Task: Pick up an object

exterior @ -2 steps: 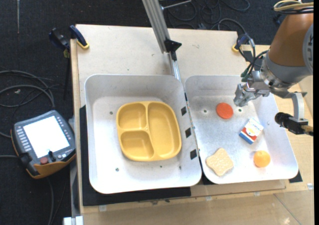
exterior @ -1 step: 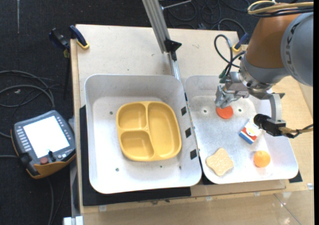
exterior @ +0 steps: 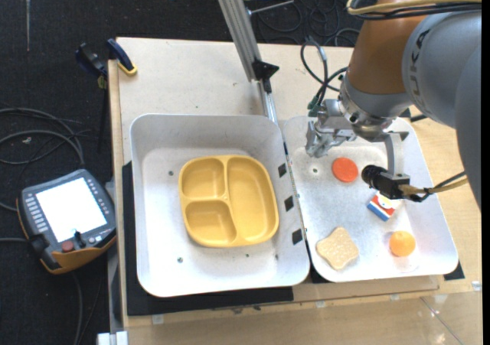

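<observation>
Several small objects lie in the right bin (exterior: 429,183): a red-orange disc (exterior: 345,170), a small red, white and blue box (exterior: 380,208), an orange ball (exterior: 402,243) and a slice of bread (exterior: 338,248). My gripper (exterior: 320,148) hangs over the bin's far left part, just up and left of the disc. It is open, with nothing between its fingers. The grey arm with its orange band (exterior: 390,37) reaches in from the right and covers the bin's far right corner.
The left bin (exterior: 153,183) holds a yellow divided plate (exterior: 228,200). A metal pole (exterior: 241,22) slants up from between the bins. A black cable plug (exterior: 377,177) hangs from the arm above the box. A teach pendant (exterior: 65,217) lies off the bench to the left.
</observation>
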Available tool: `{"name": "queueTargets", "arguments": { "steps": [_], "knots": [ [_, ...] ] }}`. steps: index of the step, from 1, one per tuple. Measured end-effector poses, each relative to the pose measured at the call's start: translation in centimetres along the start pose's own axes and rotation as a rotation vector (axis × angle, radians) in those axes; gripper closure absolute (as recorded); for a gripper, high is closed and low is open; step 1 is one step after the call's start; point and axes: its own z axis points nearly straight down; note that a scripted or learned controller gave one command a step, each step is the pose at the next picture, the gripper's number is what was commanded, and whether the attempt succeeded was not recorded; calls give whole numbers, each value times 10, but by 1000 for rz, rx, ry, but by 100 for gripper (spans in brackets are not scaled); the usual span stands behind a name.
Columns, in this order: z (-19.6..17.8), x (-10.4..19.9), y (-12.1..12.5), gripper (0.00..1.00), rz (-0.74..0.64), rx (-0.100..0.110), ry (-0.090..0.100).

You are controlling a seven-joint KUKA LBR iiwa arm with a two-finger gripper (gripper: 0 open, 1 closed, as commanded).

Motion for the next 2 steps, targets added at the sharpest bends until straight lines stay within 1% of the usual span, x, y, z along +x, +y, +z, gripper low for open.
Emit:
{"name": "queueTargets", "arguments": {
  "steps": [1,2],
  "knots": [
    [-7,47,11,100,1,0,0],
    [3,106,18,100,-1,2,0]
  ]
}}
